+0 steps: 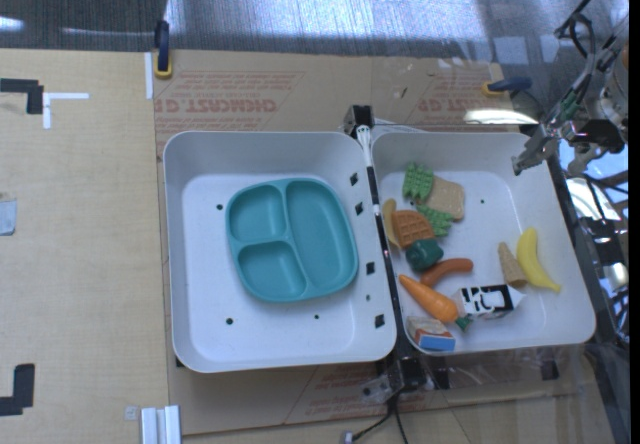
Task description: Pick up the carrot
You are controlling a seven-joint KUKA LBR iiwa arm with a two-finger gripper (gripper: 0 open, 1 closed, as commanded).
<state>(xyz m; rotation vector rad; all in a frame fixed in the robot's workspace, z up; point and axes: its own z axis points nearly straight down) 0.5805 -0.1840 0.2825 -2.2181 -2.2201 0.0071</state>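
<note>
The carrot point(430, 298) is orange with a green stub at its right end. It lies slanted near the front of the right bin point(500, 194), between a green pepper point(423, 254) and a small orange-and-blue box point(432, 335). A black-and-white carton point(487, 300) touches its right end, and a reddish sausage point(447, 270) lies just behind it. My gripper point(533, 148) hangs over the bin's far right corner, well away from the carrot, with nothing visibly held.
The right bin also holds a waffle point(410, 227), green lettuce point(418, 182), a cracker point(448, 198), a banana point(537, 259) and a tan wedge point(511, 265). A teal divided plate point(292, 237) lies in the left bin point(190, 262). Cables hang at the right.
</note>
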